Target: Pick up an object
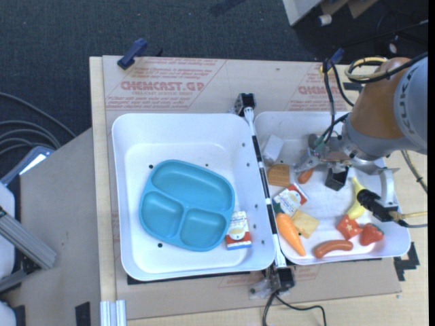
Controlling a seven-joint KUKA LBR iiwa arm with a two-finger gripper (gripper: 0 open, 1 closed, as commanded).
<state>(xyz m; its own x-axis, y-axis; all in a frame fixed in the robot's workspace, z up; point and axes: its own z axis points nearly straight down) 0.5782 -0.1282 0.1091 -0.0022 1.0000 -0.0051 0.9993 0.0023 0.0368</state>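
Blue tray (187,204) one; white bins two; carrot (288,231) one.

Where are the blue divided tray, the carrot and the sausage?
blue divided tray (185,185): camera view, floor of its large upper compartment.
carrot (289,231): camera view, middle of its orange body.
sausage (333,248): camera view, middle of its length.

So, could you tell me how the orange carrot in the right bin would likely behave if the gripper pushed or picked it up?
The carrot looks like smooth moulded plastic, so it is probably stiff, light and somewhat slippery. Its tapered, rounded shape suggests it may roll or pivot when pushed. It lies against a tan block, which might shift with it.
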